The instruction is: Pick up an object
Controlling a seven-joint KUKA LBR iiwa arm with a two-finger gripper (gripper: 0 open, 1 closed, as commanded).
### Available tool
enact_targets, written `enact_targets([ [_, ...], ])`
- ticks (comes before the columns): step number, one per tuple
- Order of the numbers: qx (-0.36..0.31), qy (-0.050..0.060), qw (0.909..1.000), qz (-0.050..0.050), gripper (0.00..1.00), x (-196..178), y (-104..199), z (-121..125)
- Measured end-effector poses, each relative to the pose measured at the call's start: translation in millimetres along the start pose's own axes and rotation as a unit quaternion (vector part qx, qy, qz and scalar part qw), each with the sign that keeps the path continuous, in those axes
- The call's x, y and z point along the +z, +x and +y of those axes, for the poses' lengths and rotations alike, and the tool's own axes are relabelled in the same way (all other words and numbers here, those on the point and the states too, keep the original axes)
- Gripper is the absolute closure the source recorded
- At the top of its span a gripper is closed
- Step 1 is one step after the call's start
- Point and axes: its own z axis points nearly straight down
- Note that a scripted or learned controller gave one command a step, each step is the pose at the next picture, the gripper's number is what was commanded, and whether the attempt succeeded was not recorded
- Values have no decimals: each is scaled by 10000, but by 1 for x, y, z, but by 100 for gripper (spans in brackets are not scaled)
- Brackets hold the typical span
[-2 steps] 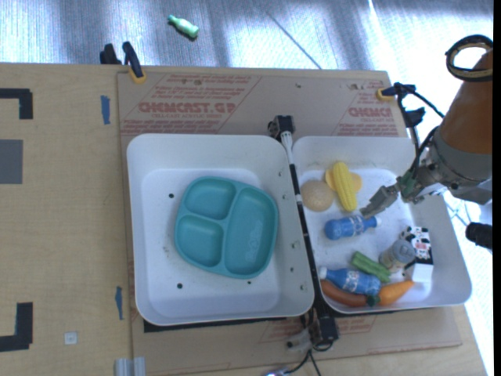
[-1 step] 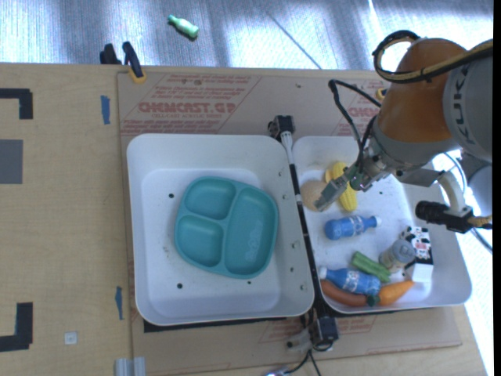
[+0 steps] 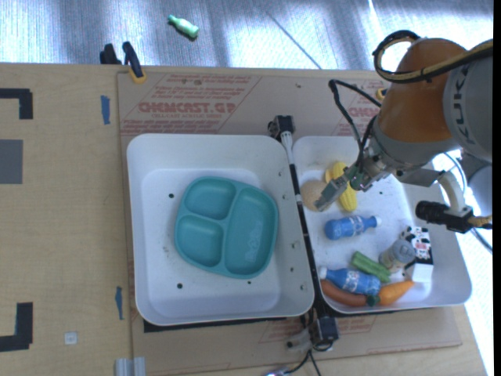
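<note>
Several small toys crowd the right bin (image 3: 450,288); the claw (image 3: 335,192) hangs low over its upper left part, just beside a yellow banana (image 3: 343,186) and a tan lump (image 3: 312,194), and I cannot tell whether it is wide or narrow. Both look light and hard-skinned, probably slippery plastic. The banana's curve likely suits a pinch across its middle; the lump is rounder and may roll. The bin divider (image 3: 296,202) sits close on the left, leaving little room there. More open floor lies above the blue bottle (image 3: 351,226). The left bin (image 3: 149,210) holds a teal tray (image 3: 226,227).
</note>
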Motion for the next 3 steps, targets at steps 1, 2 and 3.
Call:
enact_targets([
  [1,853,6,9964,-1,0,88,-86,-13],
  [2,844,-10,9964,-13,100,77,-86,-12],
  [3,830,-11,9966,-3,100,-71,-11,-5],
])
